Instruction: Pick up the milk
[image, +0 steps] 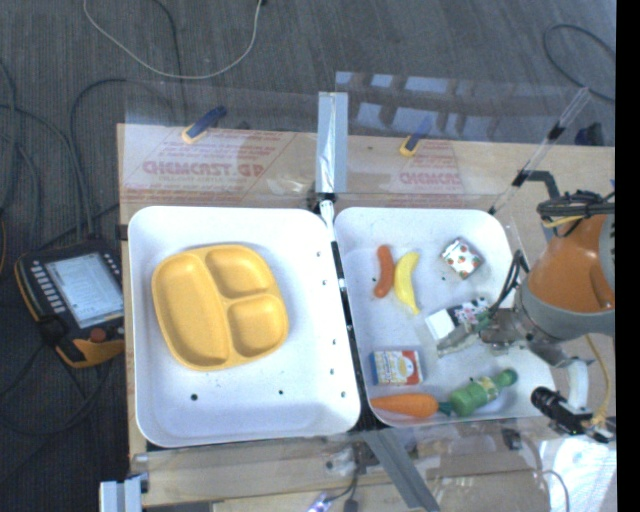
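While I lean in from the right over the right bin, things stand so:
Pincer: my grey two-finger pincer (462, 336) sits low in the right shallow white bin (430, 222); whether it is released or clenched, I cannot tell.
Milk: the small white milk carton (441, 324) lies mid-bin, right at my tips.
Neighbours: a yellow plastic banana (406, 281) beside a red sausage (384, 271), a green bottle (478, 392), an orange carrot (405, 405).
Left bin: a yellow divided plate (219, 305) rests there.
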